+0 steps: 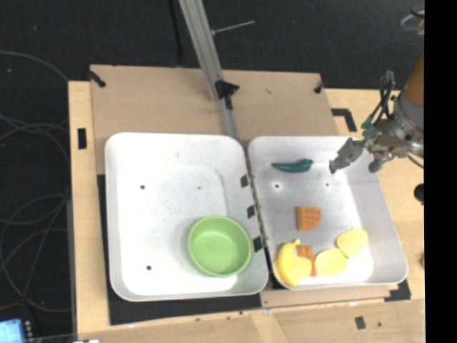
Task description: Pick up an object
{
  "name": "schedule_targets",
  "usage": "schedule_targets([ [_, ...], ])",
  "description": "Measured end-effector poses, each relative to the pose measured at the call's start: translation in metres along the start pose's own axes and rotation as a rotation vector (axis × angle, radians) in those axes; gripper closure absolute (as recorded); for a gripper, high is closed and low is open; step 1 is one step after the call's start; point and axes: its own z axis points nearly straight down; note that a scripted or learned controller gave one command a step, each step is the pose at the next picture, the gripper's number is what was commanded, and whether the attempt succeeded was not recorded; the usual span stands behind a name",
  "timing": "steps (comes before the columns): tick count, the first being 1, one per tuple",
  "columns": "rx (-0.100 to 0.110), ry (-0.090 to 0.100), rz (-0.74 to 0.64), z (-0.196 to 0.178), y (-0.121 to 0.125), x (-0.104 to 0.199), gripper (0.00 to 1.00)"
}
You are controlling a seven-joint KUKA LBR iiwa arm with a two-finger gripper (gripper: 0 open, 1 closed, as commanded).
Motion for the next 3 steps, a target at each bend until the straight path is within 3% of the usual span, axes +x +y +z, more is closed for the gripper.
schedule_targets([
  [1,0.0,0.0,0.0,0.0,0.0,0.0,0.0],
  [3,0.007,-0.002,0.005,0.106,-0.001,0.001,0.0],
])
